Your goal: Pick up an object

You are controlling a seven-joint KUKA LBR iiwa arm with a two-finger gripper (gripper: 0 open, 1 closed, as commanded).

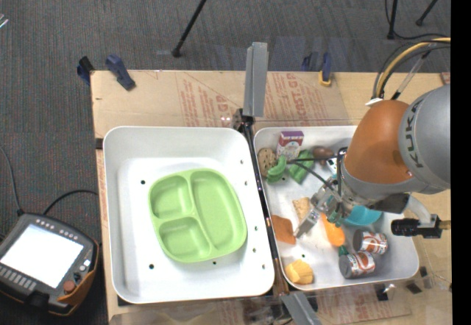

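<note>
camera view: gripper (pixel 313 219), fingers spread and holding nothing, hangs in right bin (pixel 408 257) beside orange wedge (pixel 282 229).

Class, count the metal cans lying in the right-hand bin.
2: one can near the bin's right wall, another can just below it by the front corner. The arm may hide others.

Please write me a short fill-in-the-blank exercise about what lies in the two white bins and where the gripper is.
1. The light green plastic tray with three compartments lies in the ____ white bin of the view.
2. The gripper hangs over the ____ white bin.
3. Near that bin's lower right corner lie ____ small metal cans.
4. The yellow block lies near that bin's ____ edge.

Missing words: left; right; two; lower
</note>
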